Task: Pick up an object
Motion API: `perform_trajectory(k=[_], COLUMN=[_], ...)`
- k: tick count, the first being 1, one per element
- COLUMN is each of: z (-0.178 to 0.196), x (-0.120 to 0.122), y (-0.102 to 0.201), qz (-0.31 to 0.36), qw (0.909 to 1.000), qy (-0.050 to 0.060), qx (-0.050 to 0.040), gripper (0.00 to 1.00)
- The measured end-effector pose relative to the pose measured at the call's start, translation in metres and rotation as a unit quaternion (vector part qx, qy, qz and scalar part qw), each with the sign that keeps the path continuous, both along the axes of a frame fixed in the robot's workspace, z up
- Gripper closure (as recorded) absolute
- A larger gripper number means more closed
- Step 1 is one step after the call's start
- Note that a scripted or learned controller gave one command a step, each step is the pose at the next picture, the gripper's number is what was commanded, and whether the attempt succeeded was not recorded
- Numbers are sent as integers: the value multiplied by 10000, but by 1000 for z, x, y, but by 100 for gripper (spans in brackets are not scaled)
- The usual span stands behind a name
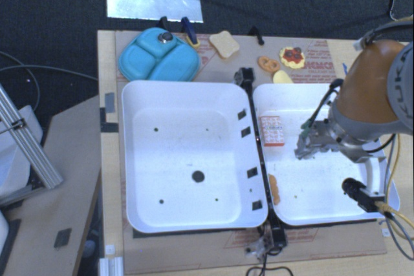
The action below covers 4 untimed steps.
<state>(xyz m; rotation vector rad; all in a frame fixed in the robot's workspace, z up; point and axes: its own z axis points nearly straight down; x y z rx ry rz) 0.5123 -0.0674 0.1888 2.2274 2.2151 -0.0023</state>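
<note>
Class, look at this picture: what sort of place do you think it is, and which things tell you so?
Probably a robot test bench in a lab. A grey and orange arm reaches over two white bins, toy food such as a slice of bread lies behind them, and cables run across the floor.

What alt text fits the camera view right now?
The gripper hangs low over the right bin, beside a small red-and-white packet lying near the bin's left wall. A blue divided plate and toy foods sit on the bench behind the bins.
</note>
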Motion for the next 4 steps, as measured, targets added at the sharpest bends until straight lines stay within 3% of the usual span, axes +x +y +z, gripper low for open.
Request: perform_trajectory(k=[1,2,3,4], z=[32,-6,-5,33], x=[13,5,19,-27], y=[67,43,101,60], qz=[75,24,68,19], qw=[10000,10000,10000,10000], qy=[-26,1,-17,-8], qx=[13,4,11,7], gripper=[100,100,100,100])
